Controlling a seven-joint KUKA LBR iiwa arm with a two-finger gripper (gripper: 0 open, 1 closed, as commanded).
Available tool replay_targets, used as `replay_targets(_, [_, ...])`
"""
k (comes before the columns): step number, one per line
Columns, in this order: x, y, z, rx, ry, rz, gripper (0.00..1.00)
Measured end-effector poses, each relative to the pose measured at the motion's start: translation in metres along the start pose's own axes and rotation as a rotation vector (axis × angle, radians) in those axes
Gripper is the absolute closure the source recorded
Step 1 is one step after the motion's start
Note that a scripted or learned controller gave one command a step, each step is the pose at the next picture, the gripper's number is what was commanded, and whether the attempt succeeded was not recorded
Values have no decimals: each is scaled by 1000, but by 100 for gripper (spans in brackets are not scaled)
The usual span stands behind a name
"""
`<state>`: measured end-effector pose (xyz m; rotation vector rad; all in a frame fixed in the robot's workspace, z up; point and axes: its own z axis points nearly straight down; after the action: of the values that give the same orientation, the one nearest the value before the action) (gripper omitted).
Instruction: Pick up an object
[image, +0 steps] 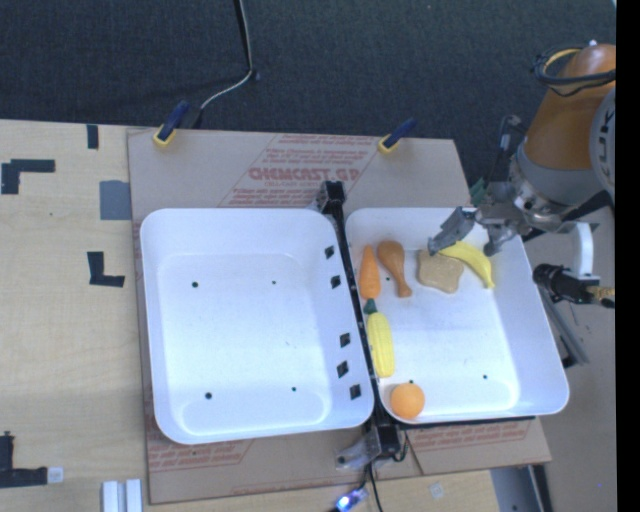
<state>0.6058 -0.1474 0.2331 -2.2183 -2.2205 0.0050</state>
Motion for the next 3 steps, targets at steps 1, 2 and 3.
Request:
replay_targets(1, [-30,-105,-107,-8,-3,7,0])
replay_targets(2, [129,-122,-113,0,4,-16,0])
replay_targets(3, [115,-111,-214,-12,-2,-1,0])
